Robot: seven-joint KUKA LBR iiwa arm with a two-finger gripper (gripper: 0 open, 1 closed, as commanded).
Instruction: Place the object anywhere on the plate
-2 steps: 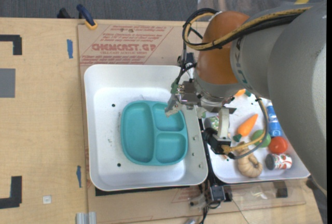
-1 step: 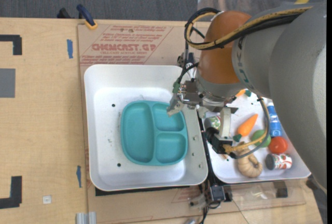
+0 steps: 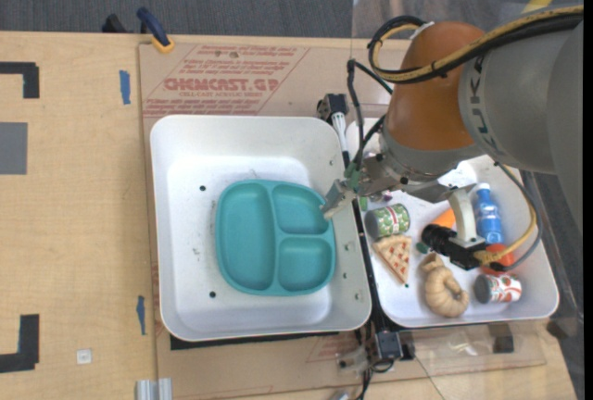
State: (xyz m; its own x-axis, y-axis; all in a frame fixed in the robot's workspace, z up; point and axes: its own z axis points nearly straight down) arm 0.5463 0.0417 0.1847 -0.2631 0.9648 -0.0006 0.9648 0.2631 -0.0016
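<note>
Teal plastic, moulded into three compartments: the plate point(image 3: 275, 248), lying flat in the middle of the left bin point(image 3: 176, 296) with nothing on it, probably put there as an easy, open target. Above and to the right, grey metal with an orange band: the arm point(image 3: 435, 93), bent low so that the gripper point(image 3: 338, 195) hangs over the seam between the two bins, just at the plate's right rim. Impossible to tell whether open or closed, and impossible to make out anything held; too small and dark against the wrist.

As for the object, no telling which one is meant. Likely one of the loose items in the right bin point(image 3: 542, 296): a green-labelled can point(image 3: 388, 220), a pizza slice point(image 3: 397, 256), a twisted pastry point(image 3: 446, 288), a blue bottle point(image 3: 487, 215), all crowded near one another. Kept apart from the plate, presumably, so that each transfer has to cross the seam. Not yet done, by the look of the bare plate.
</note>
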